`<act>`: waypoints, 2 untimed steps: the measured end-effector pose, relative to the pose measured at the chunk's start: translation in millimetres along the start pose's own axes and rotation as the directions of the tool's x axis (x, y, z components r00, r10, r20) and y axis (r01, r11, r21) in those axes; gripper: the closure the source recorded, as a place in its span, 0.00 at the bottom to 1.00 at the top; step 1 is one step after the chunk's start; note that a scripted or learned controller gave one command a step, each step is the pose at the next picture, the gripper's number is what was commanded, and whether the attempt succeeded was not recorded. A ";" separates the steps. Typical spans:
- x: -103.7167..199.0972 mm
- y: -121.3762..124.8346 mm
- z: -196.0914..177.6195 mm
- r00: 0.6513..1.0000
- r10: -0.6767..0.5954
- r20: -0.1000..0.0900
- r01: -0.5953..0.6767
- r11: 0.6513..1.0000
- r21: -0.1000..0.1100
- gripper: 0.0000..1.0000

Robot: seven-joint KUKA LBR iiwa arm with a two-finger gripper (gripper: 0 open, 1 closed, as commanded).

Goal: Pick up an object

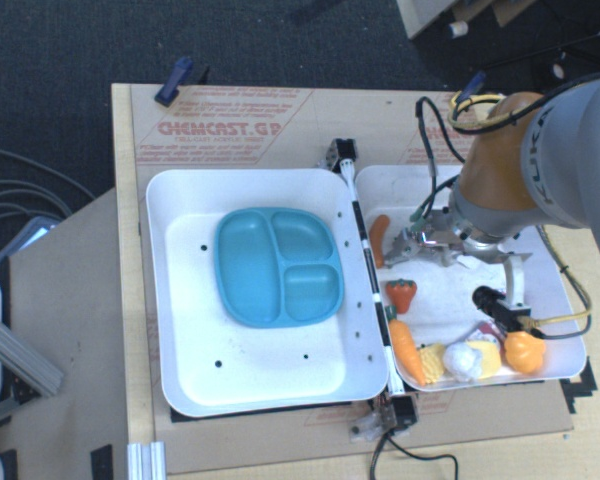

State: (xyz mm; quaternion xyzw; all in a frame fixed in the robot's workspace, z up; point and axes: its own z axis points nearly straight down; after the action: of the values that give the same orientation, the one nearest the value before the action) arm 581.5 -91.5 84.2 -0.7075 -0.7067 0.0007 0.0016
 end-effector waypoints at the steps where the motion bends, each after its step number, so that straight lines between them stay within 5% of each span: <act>1: 0.2 0.5 -10.2 1.000 0.000 0.000 0.000 1.000 -0.002 1.00; 2: 0.3 0.4 -10.1 1.000 0.000 0.000 0.000 1.000 -0.002 0.00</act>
State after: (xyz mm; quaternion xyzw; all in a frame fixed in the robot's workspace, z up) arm 582.0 -91.3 94.3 -0.7075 -0.7067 0.0000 0.0009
